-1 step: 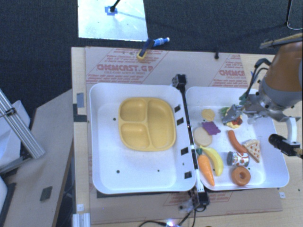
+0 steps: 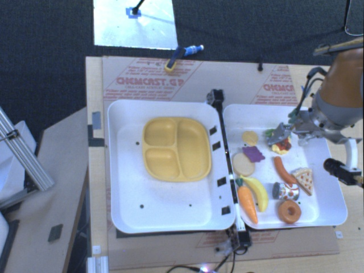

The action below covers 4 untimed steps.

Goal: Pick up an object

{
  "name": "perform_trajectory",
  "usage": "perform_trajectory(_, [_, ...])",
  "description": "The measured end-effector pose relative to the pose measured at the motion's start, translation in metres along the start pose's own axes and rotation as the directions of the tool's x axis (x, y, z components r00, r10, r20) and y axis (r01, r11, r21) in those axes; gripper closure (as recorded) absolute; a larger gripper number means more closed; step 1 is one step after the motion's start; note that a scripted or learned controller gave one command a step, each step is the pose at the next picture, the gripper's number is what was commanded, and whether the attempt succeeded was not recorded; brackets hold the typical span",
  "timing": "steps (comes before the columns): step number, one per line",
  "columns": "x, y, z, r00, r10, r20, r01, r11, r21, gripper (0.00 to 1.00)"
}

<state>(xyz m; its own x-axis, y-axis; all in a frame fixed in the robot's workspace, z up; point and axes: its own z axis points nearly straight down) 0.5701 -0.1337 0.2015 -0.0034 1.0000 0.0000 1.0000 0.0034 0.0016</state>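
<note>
A yellow divided plate [image 2: 176, 148] sits in the left bin [image 2: 122, 203] at frame centre. In the right bin [image 2: 335, 209], toy foods lie scattered: a carrot [image 2: 247, 203] and banana [image 2: 257, 191] at lower middle, a purple piece [image 2: 253, 153] above them, a sausage [image 2: 284, 172], pizza slice [image 2: 303, 180] and doughnut [image 2: 289, 211] further right. The gripper [image 2: 280, 134] hovers at the bin's upper part, directly over a small red-and-yellow toy [image 2: 281, 147]; whether it is open or closed cannot be told.
</note>
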Motion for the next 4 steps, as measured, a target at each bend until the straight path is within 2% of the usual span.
perform_trajectory(1, [-0.006, -0.008, 0.057, 1.0, 0.003, -0.001, -0.003, 1.0, 0.005, 0.0])
perform_trajectory(2, [-0.007, -0.004, 0.118, 1.0, 0.003, 0.001, -0.003, 1.0, 0.003, 0.0])
perform_trajectory(3, [-0.007, -0.004, 0.117, 1.0, 0.003, 0.0, -0.003, 1.0, 0.0, 0.0])
perform_trajectory(4, [-0.007, -0.003, 0.106, 1.0, 0.003, 0.0, -0.003, 1.0, -0.003, 1.0])
